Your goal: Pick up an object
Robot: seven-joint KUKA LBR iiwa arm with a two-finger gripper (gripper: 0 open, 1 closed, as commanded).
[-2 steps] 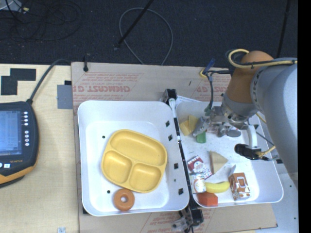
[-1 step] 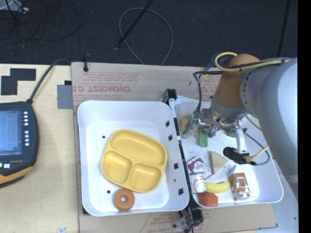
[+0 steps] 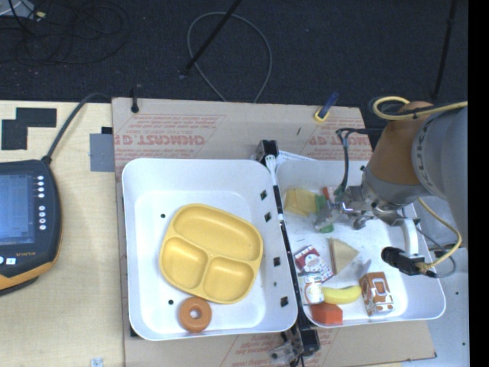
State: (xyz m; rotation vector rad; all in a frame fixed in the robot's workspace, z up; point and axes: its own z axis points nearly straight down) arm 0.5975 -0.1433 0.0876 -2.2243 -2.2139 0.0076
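Objects lying scattered in right bin (image 3: 435,304): yellow-green piece (image 3: 299,201) near top, green item (image 3: 326,222) just beside gripper (image 3: 341,214), wedge (image 3: 344,252) in middle, red-white packet (image 3: 309,258), small can (image 3: 314,290), banana (image 3: 341,293), red piece (image 3: 328,314), orange carton (image 3: 377,292) along front. Gripper hanging low over upper part of right bin, possibly touching green item; grip state — cannot tell, view blurred. Left bin (image 3: 145,205) holding yellow divided tray (image 3: 212,251) and donut (image 3: 195,313) near front edge

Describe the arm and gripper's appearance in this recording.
The arm is a bulky rounded grey body with an orange band above the wrist. Yellow and black cables loop around it. The gripper is small, metallic and grey, with dark fittings.
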